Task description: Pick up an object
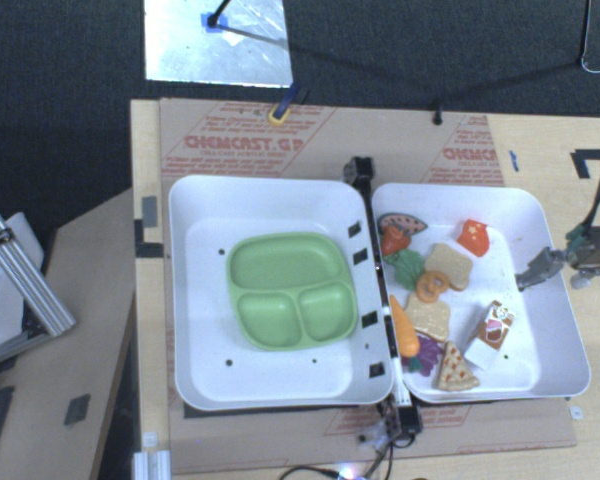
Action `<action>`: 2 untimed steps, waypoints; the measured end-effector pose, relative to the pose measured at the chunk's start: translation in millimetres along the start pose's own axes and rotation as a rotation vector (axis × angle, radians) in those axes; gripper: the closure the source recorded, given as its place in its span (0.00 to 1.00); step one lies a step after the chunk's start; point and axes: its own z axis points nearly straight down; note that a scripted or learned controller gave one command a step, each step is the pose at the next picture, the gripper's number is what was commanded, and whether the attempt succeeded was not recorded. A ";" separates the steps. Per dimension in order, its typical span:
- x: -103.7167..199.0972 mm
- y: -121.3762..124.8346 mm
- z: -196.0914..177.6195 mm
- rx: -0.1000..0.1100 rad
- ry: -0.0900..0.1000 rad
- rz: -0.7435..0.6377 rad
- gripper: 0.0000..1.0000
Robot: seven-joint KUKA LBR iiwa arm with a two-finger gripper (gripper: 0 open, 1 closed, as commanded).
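Note:
The right white bin (550, 358) holds several toy foods. Among them are a red piece (473, 236), a watermelon slice (402, 226), a bread slice (448, 265), a green leafy piece (408, 266), an orange ring (431, 287), a carrot (405, 334), a pizza slice (456, 368) and a small cake piece (496, 325). My gripper (536, 268) reaches in from the right, over the right bin's right rim. It lies to the right of the bread slice and above the cake piece in the view, apart from every toy. Nothing is seen held in it.
The left white bin (195, 218) bears a green divided plate (290, 290). A black divider (375, 288) runs between the bins. Both bins rest on a cardboard sheet (240, 138). A shiny metal sheet (218, 28) lies beyond the bench, and a metal frame (15, 268) stands at the left.

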 end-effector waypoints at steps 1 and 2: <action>0.4 2.1 -4.5 -0.009 -0.003 -0.003 0.00; -6.8 9.4 49.9 -0.006 -0.001 -0.001 0.00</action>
